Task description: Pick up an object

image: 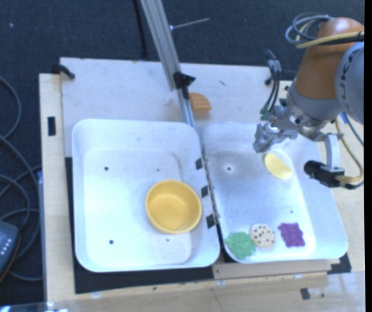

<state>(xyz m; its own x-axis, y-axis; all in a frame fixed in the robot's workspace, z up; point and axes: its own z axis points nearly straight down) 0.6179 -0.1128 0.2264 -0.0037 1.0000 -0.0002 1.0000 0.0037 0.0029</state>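
My gripper (268,143) hangs over the far part of the right bin (316,194), directly above and left of a pale yellow oval object (278,166) that lies on the bin floor. Along the near edge of the same bin lie a green piece (240,244), a round speckled cookie (262,236) and a purple piece (292,234). A yellow bowl (172,205) sits upright in the left bin (108,174), near its right wall.
A slanted metal post (166,51) rises from the gap between the bins at the back. An orange object (199,103) lies on the bench behind the bins. A black cable fitting (322,172) hangs off the arm over the right bin's right side.
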